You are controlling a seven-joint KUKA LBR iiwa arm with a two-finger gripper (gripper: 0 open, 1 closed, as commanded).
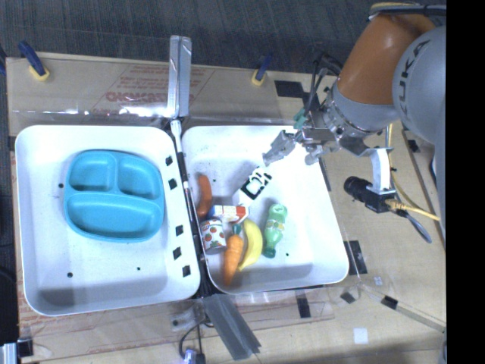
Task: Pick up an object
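Open and holding nothing, the gripper (294, 147) hangs in the upper right of the frame, over the top edge of the right bin (322, 260). Its two fingers are spread, with only air between them.

No pick has begun, I think. This looks like the step of getting above a thing. The things to pick lie lower, in the middle of the frame, along the left side of that bin. Next, the gripper would need to move down-left, line up over one thing, go down, and close on it.

In the right bin I count one banana (252, 243), one carrot (233, 255), one green bottle (274, 227), one sausage (204, 193), one small black and white box (256, 183), and one little carton (221, 224).

In the left bin (34, 279) there is one blue tray (115, 195).
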